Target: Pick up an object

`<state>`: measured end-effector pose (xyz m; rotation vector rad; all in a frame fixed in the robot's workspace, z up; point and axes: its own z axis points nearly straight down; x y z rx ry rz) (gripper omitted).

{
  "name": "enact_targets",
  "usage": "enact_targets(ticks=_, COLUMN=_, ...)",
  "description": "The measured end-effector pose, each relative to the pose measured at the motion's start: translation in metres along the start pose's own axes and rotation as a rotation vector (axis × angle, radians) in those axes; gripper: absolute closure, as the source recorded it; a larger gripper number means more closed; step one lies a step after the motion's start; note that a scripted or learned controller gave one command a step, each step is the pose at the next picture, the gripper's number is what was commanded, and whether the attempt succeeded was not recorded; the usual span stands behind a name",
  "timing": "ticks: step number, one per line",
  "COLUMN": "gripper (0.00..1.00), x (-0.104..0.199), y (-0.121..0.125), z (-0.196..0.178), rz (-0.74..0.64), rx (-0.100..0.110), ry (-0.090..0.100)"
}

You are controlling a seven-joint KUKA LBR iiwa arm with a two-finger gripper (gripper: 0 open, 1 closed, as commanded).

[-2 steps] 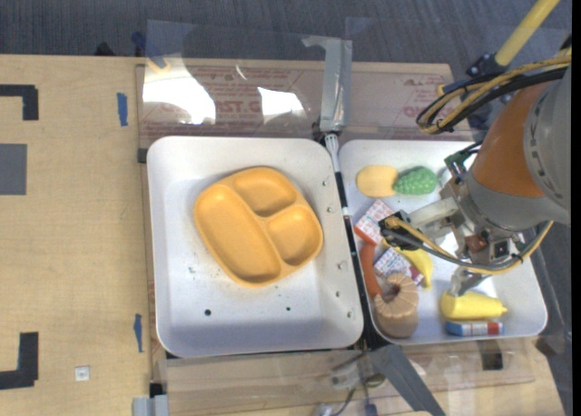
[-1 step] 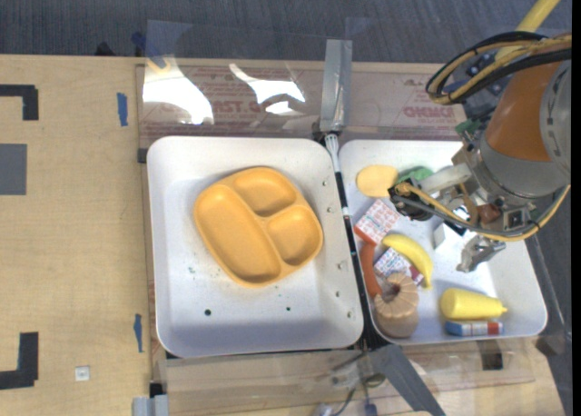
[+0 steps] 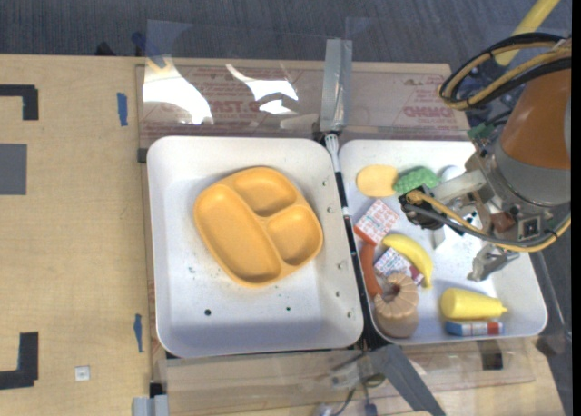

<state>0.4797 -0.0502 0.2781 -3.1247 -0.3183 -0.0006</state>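
1. On the worktop (image 3: 73, 223), two shallow white bins sat side by side: the left bin (image 3: 182, 305) and the right bin (image 3: 522, 282).
2. The left bin held one thing, an orange divided plate (image 3: 259, 223) with three compartments, lying flat near the bin's middle.
3. The right bin held the loose things to pick from. Ten could be counted, crowded mostly into its left half and along its near wall.
4. Along its far side lay one yellow lemon (image 3: 377, 180), one green toy (image 3: 418, 178) touching the lemon's right end, and one small white piece (image 3: 448, 172) just beside that. What the last two were could not be told.
5. Two red-and-white printed packets lay nearer: the upper packet (image 3: 377, 220), and the lower packet (image 3: 390, 262), partly under one banana (image 3: 410, 255).
6. One red-orange stick (image 3: 367, 269) lay against the bin's left wall, and one brown cup-shaped toy (image 3: 397, 307) sat in the near left corner.
7. One yellow squeeze bottle (image 3: 472, 301) lay on its side by the near wall, with one marker (image 3: 474, 326) just beside it and parallel.
8. The grey arm (image 3: 536, 151) reached in from the right. Its pincer (image 3: 481, 264) hung over bare bin floor between the banana and the yellow squeeze bottle. Whether it was released or clenched could not be told.
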Motion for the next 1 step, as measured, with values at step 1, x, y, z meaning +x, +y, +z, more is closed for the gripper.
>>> enact_targets(ticks=1, gripper=0.00, x=0.0295, y=0.0176, z=-0.0151, rz=0.000, rx=0.000, ry=-0.002)
